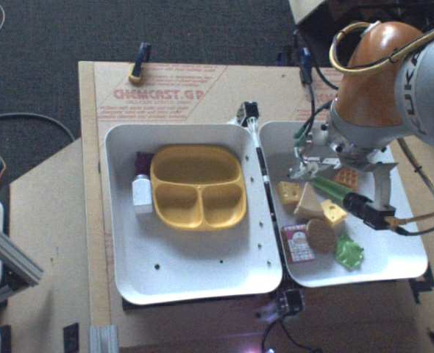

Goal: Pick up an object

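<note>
A: Objects are lying clustered in the right bin [415,252]: cheese wedges [290,193], green leaf [348,252], carton [299,243], just below the gripper [305,169].

B: Is the gripper holding anything?

A: Its state is not showing; cannot tell.

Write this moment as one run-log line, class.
arm: over right white bin | gripper: low among toy food, fingers unclear | nearest: yellow cheese wedge, green cucumber-like piece | yellow divided plastic tray: left bin | pick: unconfirmed
</note>
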Available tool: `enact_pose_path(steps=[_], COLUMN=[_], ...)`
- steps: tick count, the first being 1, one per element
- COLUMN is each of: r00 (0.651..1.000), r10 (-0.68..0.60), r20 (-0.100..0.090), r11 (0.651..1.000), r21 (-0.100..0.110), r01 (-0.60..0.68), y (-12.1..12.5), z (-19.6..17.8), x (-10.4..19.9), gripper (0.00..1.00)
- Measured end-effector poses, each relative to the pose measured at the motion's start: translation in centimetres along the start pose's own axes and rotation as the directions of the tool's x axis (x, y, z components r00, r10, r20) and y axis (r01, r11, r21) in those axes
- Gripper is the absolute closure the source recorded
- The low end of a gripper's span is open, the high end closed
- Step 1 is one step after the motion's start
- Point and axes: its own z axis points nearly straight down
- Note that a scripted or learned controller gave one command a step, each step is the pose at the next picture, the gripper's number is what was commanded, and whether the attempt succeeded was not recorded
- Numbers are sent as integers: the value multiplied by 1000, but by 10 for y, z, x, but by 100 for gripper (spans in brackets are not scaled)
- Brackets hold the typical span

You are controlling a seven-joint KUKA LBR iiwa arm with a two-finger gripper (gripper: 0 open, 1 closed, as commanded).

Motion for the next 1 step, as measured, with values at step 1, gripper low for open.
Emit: enact_pose_path(steps=[1], r00=[1000], r10=[-1], r20=[1], r11=[1000], r21=[-5], r01=[1], y=[4], z=[-2], x=[4], gripper=[100])
